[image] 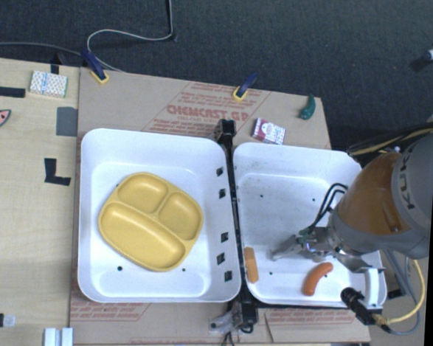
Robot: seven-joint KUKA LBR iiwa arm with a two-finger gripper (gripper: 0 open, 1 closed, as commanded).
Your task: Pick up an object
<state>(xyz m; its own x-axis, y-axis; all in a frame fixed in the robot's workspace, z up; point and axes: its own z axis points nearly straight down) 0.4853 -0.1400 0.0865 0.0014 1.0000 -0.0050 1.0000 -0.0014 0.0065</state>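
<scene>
In the right bin (291, 166), an orange sausage-shaped piece (316, 278) lies near the front wall. A second, shorter orange piece (251, 265) lies at the front left corner by the divider. My gripper (287, 246) hangs low over the bin floor between these two pieces, a little behind them. It is open, with one grey finger (276, 253) stretched toward the left and nothing between the fingers. The arm's orange band (370, 201) rises behind it on the right.
The left bin (99, 153) holds a yellow plate with three compartments (150, 220). A black divider (227, 206) runs between the bins. Small items lie on the cardboard behind the bins: a red and white packet (267, 131), a green piece (308, 107) and clips.
</scene>
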